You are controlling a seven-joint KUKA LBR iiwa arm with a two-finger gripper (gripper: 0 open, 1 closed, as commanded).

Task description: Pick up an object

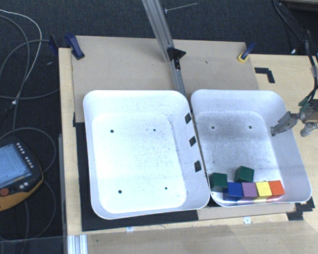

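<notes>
Camera view: the metal two-finger gripper (297, 125) sits at the right rim of the right-hand shallow white plastic bin (286, 142), its jaws spread apart with nothing between them, well apart from the blocks. Along the near wall of that bin lies a row of small cubes, namely a dark green cube (219, 181), a blue cube (235, 190), a purple cube (249, 189), a yellow cube (263, 188) and an orange cube (276, 187), with a second dark green cube (244, 173) just behind the row. The left-hand shallow white plastic bin (95, 142) stands beside it on the light wooden table (122, 62).
</notes>
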